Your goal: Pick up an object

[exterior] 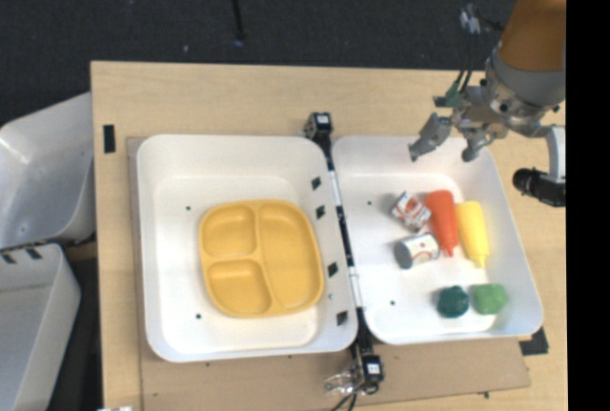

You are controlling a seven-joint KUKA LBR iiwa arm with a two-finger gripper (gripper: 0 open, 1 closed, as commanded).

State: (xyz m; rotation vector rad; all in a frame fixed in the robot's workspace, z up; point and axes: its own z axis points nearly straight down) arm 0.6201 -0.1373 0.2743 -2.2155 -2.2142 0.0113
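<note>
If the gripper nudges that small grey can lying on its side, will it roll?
Probably. The small grey can looks round and lies sideways on the smooth bin floor. The orange carrot beside it might stop it. It likely feels stiff and light.

Yellow divided tray point(260, 258) in a white bin point(172, 209); orange carrot point(443, 216), yellow corn point(473, 230).

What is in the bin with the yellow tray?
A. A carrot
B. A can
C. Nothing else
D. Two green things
C. The yellow tray lies alone in the left bin; the carrot, can and green things all sit in the right bin.
</note>
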